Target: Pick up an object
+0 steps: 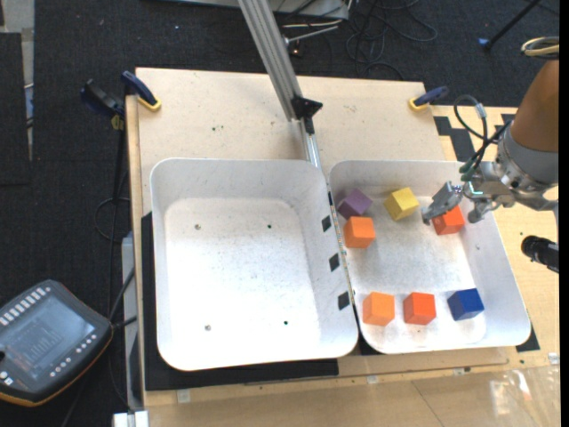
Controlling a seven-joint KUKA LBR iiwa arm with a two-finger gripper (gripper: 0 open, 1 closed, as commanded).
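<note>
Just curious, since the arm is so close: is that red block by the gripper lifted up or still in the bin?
Cannot tell: the red block sits right at the gripper, inside the right bin.

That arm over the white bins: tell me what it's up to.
The grey arm's gripper is down in the right bin, right at a red-orange cube near the far right wall. Whether it has hold of the cube can't be told. Six other cubes sit loose in that bin, among them yellow and blue.

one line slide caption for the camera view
Claw poised over a red cube in the right bin, among six scattered blocks.
</note>
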